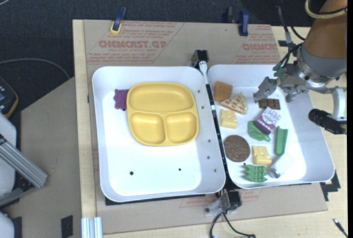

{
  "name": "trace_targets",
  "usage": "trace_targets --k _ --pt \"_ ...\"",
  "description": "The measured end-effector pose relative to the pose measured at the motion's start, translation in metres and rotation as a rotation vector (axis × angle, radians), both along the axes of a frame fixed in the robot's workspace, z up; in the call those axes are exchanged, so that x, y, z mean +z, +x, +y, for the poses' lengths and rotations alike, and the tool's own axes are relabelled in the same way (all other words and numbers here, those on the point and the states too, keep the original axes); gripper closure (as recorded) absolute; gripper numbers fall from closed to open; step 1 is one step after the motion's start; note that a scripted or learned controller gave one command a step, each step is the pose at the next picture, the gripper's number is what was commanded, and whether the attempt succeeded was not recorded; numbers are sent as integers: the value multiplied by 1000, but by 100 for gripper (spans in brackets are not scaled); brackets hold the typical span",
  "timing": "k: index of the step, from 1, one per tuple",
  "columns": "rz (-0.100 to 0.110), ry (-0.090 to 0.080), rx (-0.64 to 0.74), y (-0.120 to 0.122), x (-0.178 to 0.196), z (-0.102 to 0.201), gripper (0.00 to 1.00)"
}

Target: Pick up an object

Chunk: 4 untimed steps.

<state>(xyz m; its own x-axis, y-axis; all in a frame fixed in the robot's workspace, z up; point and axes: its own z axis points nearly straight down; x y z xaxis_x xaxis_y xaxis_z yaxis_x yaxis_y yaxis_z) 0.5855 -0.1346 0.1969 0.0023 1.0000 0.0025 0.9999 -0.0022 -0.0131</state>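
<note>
Approach step: gripper (pixel 274 90) hovers over right bin (pixel 317 168), jaws spread, holding nothing, just above chocolate piece (pixel 269 103). Next move likely needs a straight descent, then closing on 1 item.

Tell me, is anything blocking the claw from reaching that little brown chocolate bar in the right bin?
Nothing visible does. The claw hangs right above the chocolate bar, with only open space between them. The nearest neighbours, a purple packet and a pizza slice, lie beside it, not over it.

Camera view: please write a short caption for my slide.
Robot hand above toy foods in the right bin; yellow divided tray in the left bin.
</note>
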Motion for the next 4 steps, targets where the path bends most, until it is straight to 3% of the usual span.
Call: trace_targets --k 1,3,4 --pt "-13 -2 2 3 7 0 0" --pt "-8 -1 3 11 -100 7 0" --pt "-19 -4 2 14 -106 6 0"
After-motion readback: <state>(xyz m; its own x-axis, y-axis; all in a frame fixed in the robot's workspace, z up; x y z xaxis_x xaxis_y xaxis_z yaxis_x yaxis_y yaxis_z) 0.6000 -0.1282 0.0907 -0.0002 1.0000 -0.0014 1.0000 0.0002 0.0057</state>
